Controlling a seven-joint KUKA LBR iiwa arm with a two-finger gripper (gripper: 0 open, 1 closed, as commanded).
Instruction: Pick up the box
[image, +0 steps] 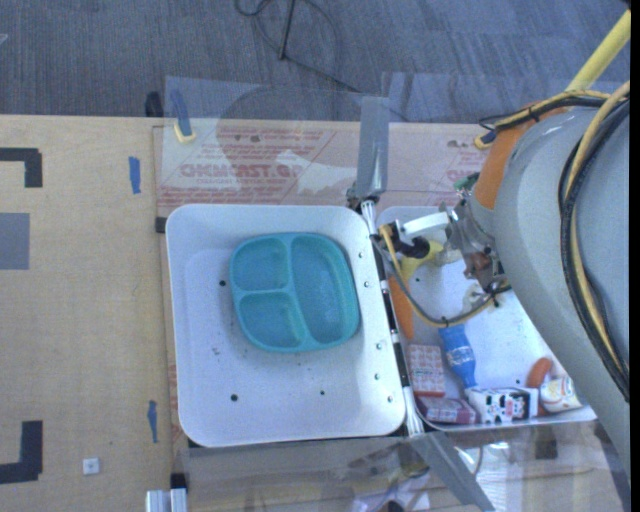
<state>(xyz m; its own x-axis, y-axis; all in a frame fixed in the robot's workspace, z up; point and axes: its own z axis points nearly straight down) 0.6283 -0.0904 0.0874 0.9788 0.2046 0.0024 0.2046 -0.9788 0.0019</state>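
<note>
Grey arm (565, 260) looms at frame right; I cannot tell its gripper's (470, 262) state. Red-and-white box (427, 368) lies lower right, long axis top-to-bottom.

One fixed camera sits above the bench (80, 300) and looks down on it at a slight slant. A strip of grey floor (450, 40) shows along the top edge. The view is fairly close. The left bin (200, 400) lies whole near the middle. The right bin (495, 335) sits at the right and is partly covered by the arm (560, 220), which looms large from that side, nearest the lens.
</note>
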